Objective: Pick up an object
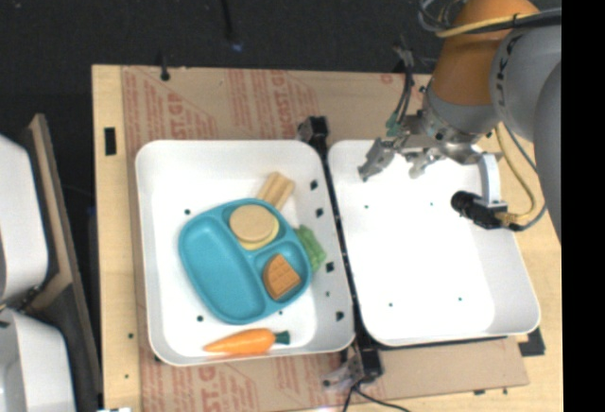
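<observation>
The left bin (161, 183) holds a blue divided tray (222, 273) carrying a round tan cookie (254, 224) and a brown waffle-like piece (282, 276). A pale wooden block (277, 188) lies just behind the tray, a green piece (313, 248) pokes out at its right edge, and an orange carrot (248, 341) lies near the bin's front wall. My gripper (395, 157) hangs over the back left corner of the right bin (425, 268), fingers spread open with nothing between them. It stands well to the right of all the objects.
A black clamp (313, 129) sits at the back where the two bins meet. A black fitting with cable (477, 209) lies over the right bin's right side. The cardboard-covered bench (236, 103) surrounds the bins, and white boxes (19, 240) stand at far left.
</observation>
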Controlling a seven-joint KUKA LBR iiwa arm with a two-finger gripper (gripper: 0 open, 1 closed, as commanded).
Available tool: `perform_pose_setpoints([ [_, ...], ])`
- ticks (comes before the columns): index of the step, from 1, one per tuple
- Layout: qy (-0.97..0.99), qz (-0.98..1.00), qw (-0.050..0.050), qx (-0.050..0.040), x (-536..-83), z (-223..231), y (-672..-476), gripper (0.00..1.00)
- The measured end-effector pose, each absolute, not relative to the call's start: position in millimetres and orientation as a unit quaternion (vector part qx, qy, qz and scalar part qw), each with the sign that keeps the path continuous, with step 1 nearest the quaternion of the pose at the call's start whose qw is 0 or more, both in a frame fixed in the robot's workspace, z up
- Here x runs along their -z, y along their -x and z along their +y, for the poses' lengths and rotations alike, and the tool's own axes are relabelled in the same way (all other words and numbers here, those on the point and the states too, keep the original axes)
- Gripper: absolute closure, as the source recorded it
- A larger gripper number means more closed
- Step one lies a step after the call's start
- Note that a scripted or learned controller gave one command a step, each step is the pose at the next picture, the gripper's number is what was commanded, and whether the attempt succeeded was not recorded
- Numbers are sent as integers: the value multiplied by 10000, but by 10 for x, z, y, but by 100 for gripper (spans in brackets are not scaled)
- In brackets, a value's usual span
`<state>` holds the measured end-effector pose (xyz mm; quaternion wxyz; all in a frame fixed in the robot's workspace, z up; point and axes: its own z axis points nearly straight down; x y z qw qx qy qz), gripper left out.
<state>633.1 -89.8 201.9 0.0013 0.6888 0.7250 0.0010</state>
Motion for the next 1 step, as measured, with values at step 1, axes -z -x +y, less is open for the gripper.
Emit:
perform_pose_setpoints([
  [1, -7081, 7061, -19, 22, -1110, -1286, -6486, 0],
])
